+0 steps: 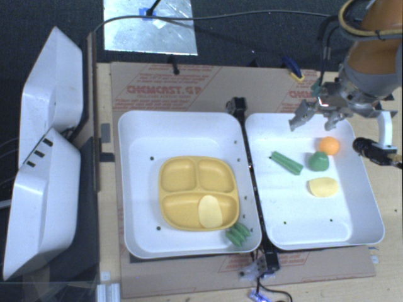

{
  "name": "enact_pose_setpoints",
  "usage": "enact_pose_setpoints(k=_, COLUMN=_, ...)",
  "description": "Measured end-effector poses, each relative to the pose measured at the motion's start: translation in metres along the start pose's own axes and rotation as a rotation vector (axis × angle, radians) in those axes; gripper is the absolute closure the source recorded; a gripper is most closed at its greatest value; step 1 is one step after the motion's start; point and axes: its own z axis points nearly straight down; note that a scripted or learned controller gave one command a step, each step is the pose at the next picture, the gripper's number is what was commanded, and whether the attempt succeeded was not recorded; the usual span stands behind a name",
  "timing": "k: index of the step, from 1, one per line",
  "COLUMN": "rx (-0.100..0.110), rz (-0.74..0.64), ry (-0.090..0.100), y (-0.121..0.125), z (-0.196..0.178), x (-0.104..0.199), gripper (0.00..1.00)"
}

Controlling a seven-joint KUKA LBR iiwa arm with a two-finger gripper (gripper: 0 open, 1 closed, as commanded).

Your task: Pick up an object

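The right bin (296, 231) holds a green stick (286, 163), an orange ball (328, 145), a green rounded piece (318, 162) and a pale yellow lump (323, 187). My gripper (315, 117) hangs over that bin's far edge, above and left of the orange ball. Its two fingers are spread apart with nothing between them. In the left bin (141, 187) a yellow divided plate (198, 192) carries a pale yellow oval (210, 211). A green ridged object (238, 234) lies at that plate's near right corner.
The grey arm with its orange band (378, 17) comes in from the upper right. A black clamp (237, 105) sits between the bins at the far side. A foil sheet (150, 16) lies beyond the bench, and white housings (44, 156) stand at the left.
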Motion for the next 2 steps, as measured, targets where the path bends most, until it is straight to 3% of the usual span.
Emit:
enact_pose_setpoints(k=1, rx=-0.005, rz=0.000, ry=0.000, y=0.001, z=-0.002, x=0.000, gripper=0.00)
enact_pose_setpoints(k=2, rx=0.000, rz=-0.001, ry=0.000, y=0.002, z=0.052, x=0.010, gripper=0.00)
